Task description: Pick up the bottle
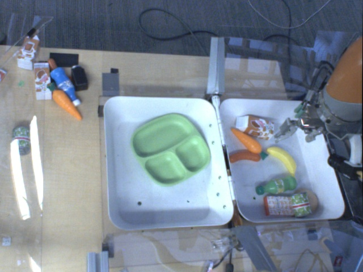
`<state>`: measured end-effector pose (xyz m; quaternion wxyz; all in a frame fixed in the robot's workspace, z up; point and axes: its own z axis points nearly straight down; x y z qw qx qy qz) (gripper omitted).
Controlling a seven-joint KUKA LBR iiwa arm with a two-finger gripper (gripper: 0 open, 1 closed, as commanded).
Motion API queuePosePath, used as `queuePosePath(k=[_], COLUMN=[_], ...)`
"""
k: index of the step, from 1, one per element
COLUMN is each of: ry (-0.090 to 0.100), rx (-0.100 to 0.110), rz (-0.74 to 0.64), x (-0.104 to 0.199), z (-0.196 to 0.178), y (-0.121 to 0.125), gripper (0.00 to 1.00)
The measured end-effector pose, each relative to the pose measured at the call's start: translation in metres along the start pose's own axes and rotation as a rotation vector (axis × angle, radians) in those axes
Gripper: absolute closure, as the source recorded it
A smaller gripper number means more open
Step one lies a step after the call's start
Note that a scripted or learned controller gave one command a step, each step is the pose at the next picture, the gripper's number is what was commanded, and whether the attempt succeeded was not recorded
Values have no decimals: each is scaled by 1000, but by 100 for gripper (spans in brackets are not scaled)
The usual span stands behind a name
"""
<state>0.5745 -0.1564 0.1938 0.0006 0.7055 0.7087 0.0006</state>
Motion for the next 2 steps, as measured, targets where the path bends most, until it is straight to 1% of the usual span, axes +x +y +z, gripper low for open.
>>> queuePosePath(k=[1,2], ry=[0,0], rx=[0,-1], rz=[-131,-132], x=[-13,-13], z=[80,80], y=[-77,-77], gripper=[0,0])
